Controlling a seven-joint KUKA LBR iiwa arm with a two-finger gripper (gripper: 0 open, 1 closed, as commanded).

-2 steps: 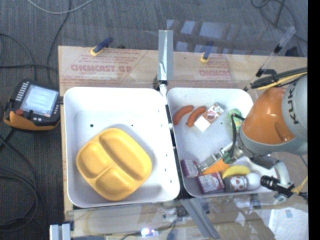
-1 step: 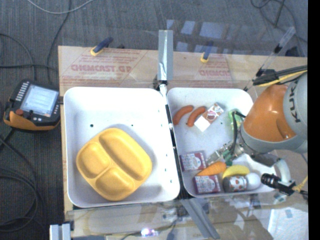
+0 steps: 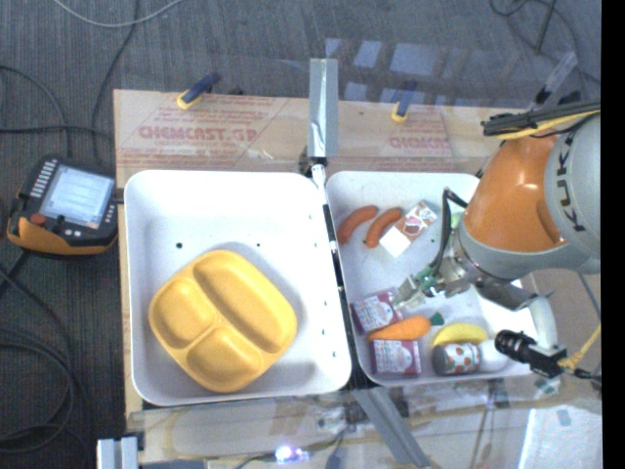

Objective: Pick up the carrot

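Observation:
The orange carrot [image 3: 400,329] lies on its side in the right bin [image 3: 344,262], near the front, with its green top pointing right. My gripper [image 3: 418,289] hangs just above and behind the carrot, reaching in from the right over the middle of that bin. Nothing is visibly held in it. The arm's orange band sits over the bin's right side and hides that part of it.
Around the carrot lie a pink packet [image 3: 374,312], a red packet [image 3: 394,357], a banana [image 3: 459,335] and a can [image 3: 457,360]. Two sausages [image 3: 356,221] and a small carton [image 3: 418,220] rest at the back. The left bin [image 3: 146,203] holds a yellow divided tray [image 3: 223,319].

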